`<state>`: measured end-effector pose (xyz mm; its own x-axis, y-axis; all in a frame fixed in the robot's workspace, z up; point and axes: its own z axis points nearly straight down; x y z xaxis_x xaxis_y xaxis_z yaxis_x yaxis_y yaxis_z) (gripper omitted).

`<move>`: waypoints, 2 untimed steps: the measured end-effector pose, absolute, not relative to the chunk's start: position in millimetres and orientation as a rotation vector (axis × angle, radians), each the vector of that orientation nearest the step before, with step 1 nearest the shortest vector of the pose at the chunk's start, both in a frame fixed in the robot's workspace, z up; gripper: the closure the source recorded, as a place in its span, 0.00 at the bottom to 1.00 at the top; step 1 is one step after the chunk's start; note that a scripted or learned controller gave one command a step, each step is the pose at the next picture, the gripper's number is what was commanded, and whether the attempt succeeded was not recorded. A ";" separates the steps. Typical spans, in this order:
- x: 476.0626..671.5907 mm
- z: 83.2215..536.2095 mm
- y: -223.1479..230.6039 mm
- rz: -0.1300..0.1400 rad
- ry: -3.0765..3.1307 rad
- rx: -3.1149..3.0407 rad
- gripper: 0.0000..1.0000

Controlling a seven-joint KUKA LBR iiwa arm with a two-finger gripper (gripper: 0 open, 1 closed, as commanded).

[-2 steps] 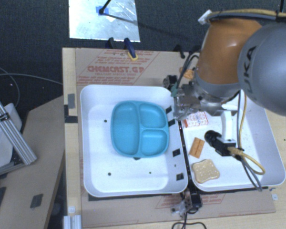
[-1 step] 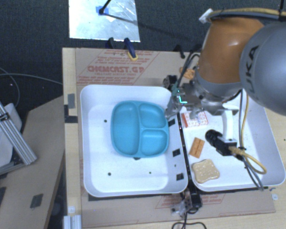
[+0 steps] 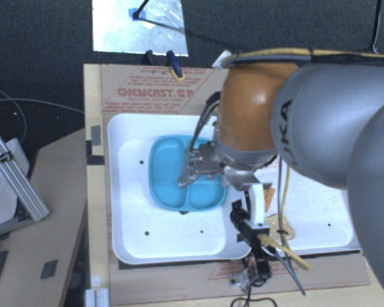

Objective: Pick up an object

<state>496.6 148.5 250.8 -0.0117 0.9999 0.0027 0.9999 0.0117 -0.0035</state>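
Aluminium framing [image 3: 16,178] slants across the far left, standing on the beige tabletop [image 3: 57,190]. Right of it lies a sheet of brown cardboard [image 3: 153,88] with red print, and the two white bins sit on that sheet. Above the cardboard's far edge a shiny, crinkled foil sheet [image 3: 137,18] rests on the dark floor covering, and a small blue clamp [image 3: 174,66] grips the cardboard's upper edge.

The left bin [image 3: 131,235] carries the task's thing: a blue dish [image 3: 169,168] with rounded corners and a raised ridge dividing its right part. It lies flat in the middle of that bin, somewhat toward the far wall, apart from every rim.

The tool [image 3: 193,171] hangs over the dish's right half, a cluster of grey metal just below the arm's wrist, with a dark cable running up from it. It is directly above or touching the blue surface; which of the two cannot be told. Whether the tool is apart or together cannot be told either, since it is small and blurred against the dish, and nothing is seen clamped in it.

The arm [image 3: 333,120] itself fills the upper right, its orange band [image 3: 253,107] bulging over the wall between the bins. Beneath the wrist a black-and-white fitting [image 3: 251,219] with trailing wires sits along that wall. The right bin [image 3: 326,235] is largely hidden by the arm; a small orange piece [image 3: 269,198] shows just beside the fitting.
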 end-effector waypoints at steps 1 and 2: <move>486.9 95.5 152.4 0.001 -2.220 -2.221 0.00; 566.5 190.1 93.4 -0.015 -2.226 -2.230 0.00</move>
<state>566.5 93.4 190.1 0.0019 1.0000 0.0002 0.9999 -0.0019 0.0128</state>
